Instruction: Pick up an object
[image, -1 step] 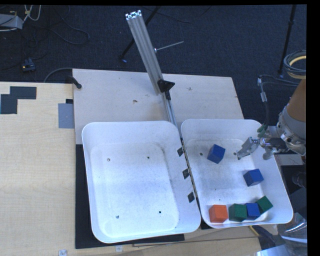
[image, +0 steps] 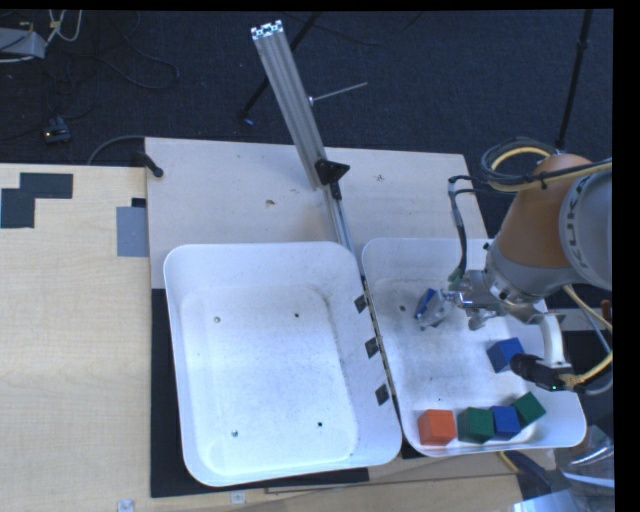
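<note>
My gripper (image: 432, 310) hangs low over the upper middle of the right bin (image: 450, 385), reaching in from the right under the grey and orange arm (image: 540, 235). A small blue part shows at its tip. Apart from it, a blue block (image: 505, 354) lies to its lower right. Along the bin's near edge stand an orange block (image: 436, 427), a dark green block (image: 477, 424), a second blue block (image: 506, 420) and another green block (image: 530, 407), close together.
The left bin (image: 200, 300) sits beside the right one, with black clips (image: 371, 346) along their shared edge. A slanted aluminium rail (image: 295, 105) rises behind the bins. Cables loop around the arm's wrist at the right.
</note>
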